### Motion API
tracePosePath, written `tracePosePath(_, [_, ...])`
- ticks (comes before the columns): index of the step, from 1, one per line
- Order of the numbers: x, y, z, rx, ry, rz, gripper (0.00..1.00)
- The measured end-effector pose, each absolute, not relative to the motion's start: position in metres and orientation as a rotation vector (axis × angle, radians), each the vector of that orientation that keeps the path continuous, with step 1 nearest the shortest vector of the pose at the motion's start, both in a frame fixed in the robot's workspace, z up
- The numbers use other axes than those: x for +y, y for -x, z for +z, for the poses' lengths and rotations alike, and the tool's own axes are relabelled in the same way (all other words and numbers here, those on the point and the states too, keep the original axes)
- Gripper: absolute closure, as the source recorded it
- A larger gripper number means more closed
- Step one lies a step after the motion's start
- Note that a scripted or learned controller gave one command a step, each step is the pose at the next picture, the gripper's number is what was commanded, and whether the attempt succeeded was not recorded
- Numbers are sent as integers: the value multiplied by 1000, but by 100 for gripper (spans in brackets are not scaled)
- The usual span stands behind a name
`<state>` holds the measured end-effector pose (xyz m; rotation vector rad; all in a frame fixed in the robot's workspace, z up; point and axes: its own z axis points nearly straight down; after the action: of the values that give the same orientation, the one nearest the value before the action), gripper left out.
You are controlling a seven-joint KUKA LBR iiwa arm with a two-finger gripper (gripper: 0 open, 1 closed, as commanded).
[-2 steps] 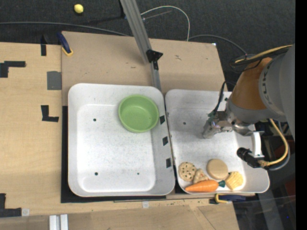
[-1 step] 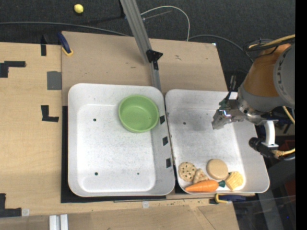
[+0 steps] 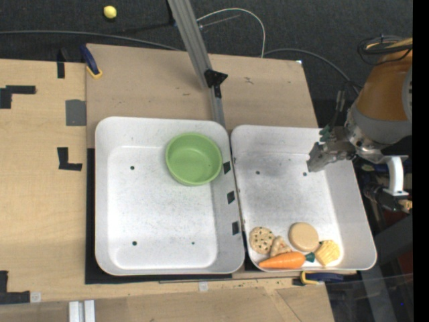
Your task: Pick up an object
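Observation:
My gripper hangs over the upper right part of the right bin, with nothing seen between its fingers. Along that bin's front edge lie an orange carrot, a tan round piece, a spotted cookie and a yellow ridged piece. They sit well below the gripper in the view. A green bowl stands upright in the back right of the left bin.
A slanted grey pole runs down to the gap between the bins. Cables loop over the dark floor behind the bench. A small yellow ball lies on the floor at top left.

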<state>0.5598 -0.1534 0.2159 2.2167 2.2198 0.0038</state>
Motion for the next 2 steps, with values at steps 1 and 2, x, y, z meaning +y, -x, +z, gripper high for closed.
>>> tracePosePath(1, [-153,-561,241,2222,-2219,2,100])
tracePosePath(2, [-100,-575,248,2230,-2215,2,100])
